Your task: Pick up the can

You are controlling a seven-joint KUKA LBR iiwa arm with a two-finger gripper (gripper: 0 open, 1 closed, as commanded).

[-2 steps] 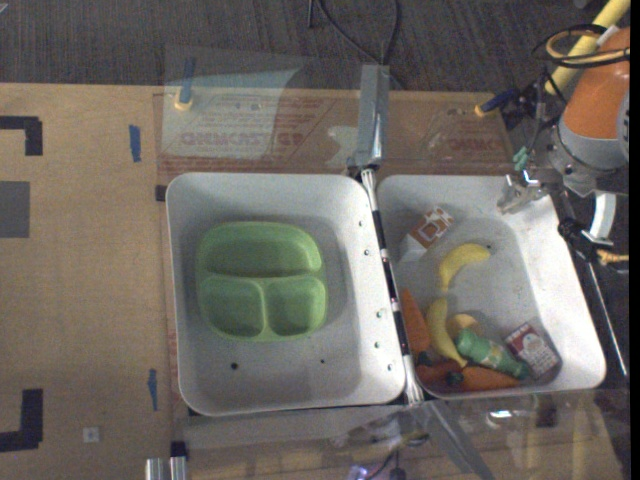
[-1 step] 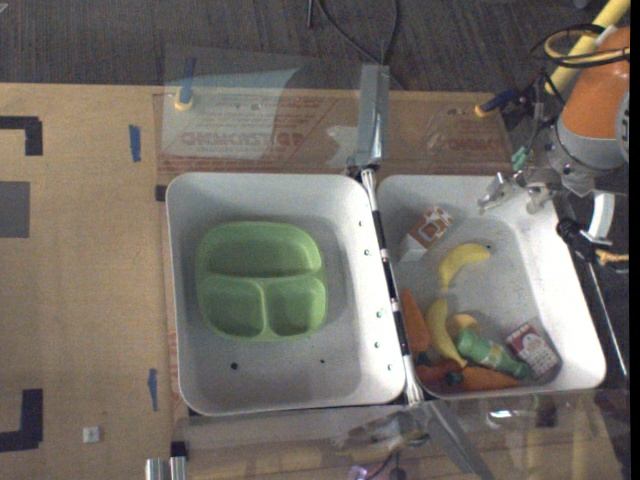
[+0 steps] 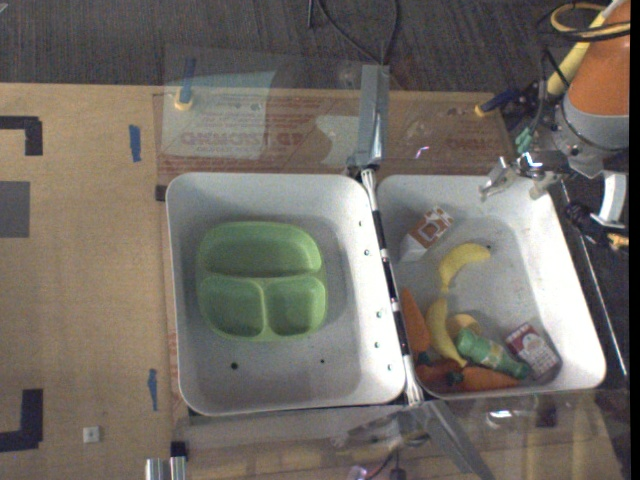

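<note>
At the near edge I note the right bin, its front corner crowded: the can, red and white, lies on its side in the near right corner, just beside a green bottle that rests against an orange carrot. Two bananas are logged, one touching the bottle's end, one toward mid-bin, and a small carton sits near the far left corner. The left bin holds a green divided plate. The gripper hangs over the right bin's far rim, well apart from the can; I read its fingers as spread, nothing between them.
</note>
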